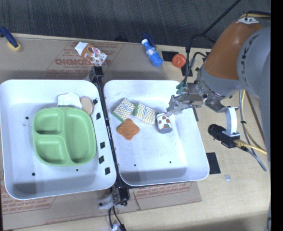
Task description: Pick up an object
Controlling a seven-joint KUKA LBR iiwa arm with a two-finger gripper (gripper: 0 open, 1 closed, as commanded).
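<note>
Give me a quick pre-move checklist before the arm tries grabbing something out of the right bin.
1. Gripper over the right bin: ok.
2. Nearest target, the small patterned cup, lies just below the gripper: ok.
3. Cup apart from the green patterned block: ok, narrow gap.
4. Orange piece clear of the cup: ok.
5. Finger opening: cannot tell.
6. Something already held: cannot tell.

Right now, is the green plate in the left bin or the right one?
In the left bin. The green plate lies flat on its floor, compartments facing up, left of the divider.
</note>
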